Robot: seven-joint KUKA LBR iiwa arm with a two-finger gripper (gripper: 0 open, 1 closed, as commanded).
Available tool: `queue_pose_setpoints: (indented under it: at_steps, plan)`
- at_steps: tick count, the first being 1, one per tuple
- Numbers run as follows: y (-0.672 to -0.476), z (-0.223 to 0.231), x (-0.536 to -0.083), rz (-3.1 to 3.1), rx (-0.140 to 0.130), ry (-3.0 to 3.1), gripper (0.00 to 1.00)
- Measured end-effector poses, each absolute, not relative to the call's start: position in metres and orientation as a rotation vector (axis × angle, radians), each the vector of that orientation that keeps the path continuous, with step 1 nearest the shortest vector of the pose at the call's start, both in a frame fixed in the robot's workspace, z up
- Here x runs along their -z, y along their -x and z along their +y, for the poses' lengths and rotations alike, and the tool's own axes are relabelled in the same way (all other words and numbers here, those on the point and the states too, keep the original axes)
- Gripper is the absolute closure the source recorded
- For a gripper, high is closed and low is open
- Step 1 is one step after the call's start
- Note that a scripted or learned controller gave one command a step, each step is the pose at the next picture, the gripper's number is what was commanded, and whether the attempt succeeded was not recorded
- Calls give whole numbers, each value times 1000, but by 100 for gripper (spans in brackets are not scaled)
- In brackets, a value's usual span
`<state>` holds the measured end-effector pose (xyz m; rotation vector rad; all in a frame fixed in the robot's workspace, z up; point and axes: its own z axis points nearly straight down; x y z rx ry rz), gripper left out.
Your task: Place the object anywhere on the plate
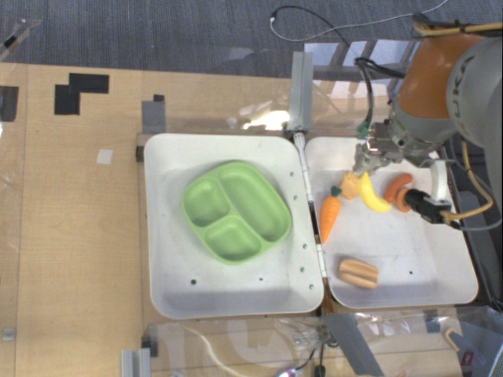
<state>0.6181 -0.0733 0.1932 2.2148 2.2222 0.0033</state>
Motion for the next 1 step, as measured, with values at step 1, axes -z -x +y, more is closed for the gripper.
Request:
queue_pose_setpoints:
  at_steps: [1]
  plan:
    - [-595,21,-208,2350,-6,-2081,100]
